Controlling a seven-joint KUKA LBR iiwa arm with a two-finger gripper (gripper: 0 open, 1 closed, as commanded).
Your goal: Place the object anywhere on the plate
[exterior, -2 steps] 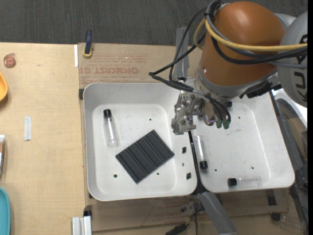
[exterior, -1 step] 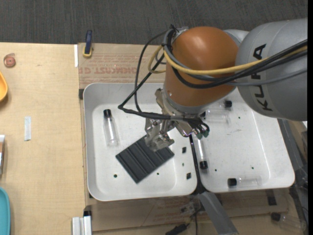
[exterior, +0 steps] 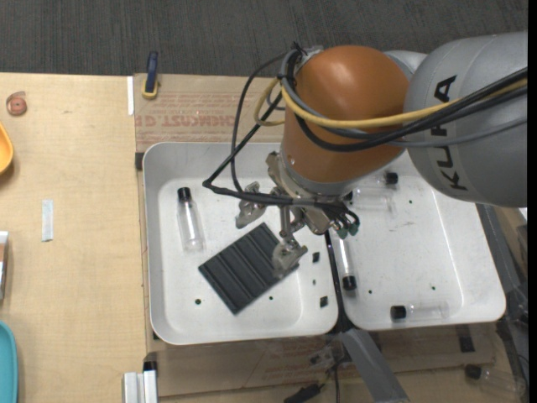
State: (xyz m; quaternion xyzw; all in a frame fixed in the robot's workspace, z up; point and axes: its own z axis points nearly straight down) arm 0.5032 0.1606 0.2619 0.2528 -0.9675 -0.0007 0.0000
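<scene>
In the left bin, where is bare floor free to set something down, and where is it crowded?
Free: the left bin floor between the clear tube and the dark ribbed plate, and its near corner below the plate. Crowded: around the gripper at the plate's right edge.

This is a robotics lab or test cell, not a home. An industrial arm [exterior: 403,124] with loose cables [exterior: 243,133] hangs over two white bins [exterior: 159,309] set on cardboard [exterior: 201,112] on a plywood bench [exterior: 75,225], with dark carpet [exterior: 168,15] behind. Clear vials [exterior: 190,218] and a ribbed black plate [exterior: 242,267] lie in the bins as test pieces, and a clamp [exterior: 151,72] grips the cardboard's edge.
</scene>
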